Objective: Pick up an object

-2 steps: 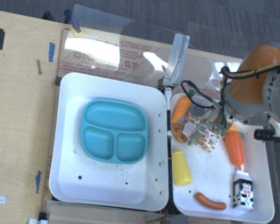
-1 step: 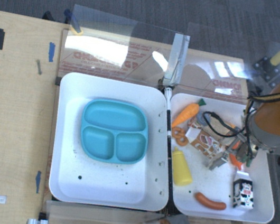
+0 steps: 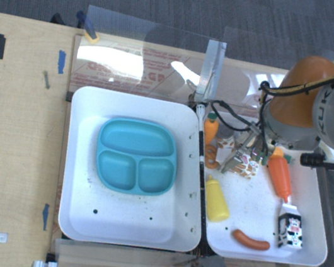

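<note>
Single overhead view, bench with two bins. The grey arm (image 3: 325, 106), with its orange band, is reaching in from the right and leaning over the upper part of the right bin (image 3: 317, 207). The gripper (image 3: 237, 159) is pointing down and to the left, hanging low over a small patterned packet (image 3: 247, 167) near the bin's upper left corner; dark cables are looping around the wrist. Whether the tool is released or clenched cannot be told, since the metal parts are merging with the clutter beneath them, and nothing is visibly sitting in its grasp.

Objects lying in the right bin: a small carrot-like piece (image 3: 210, 128) with a green top is sitting against the dividing wall, above a brownish item (image 3: 213, 155) just left of the gripper. A larger orange carrot (image 3: 280, 176) is lying at a slant to the right of the gripper. A yellow bottle-shaped object (image 3: 216, 199) is resting beside the divider, below the gripper. A reddish sausage (image 3: 251, 241) is lying near the front edge, and a black-and-white carton (image 3: 290, 229) is lying near the right rim.

The left bin (image 3: 71, 202) is holding a teal divided plate (image 3: 137, 156) with three compartments, lying flat near its centre, well apart from the gripper.
</note>
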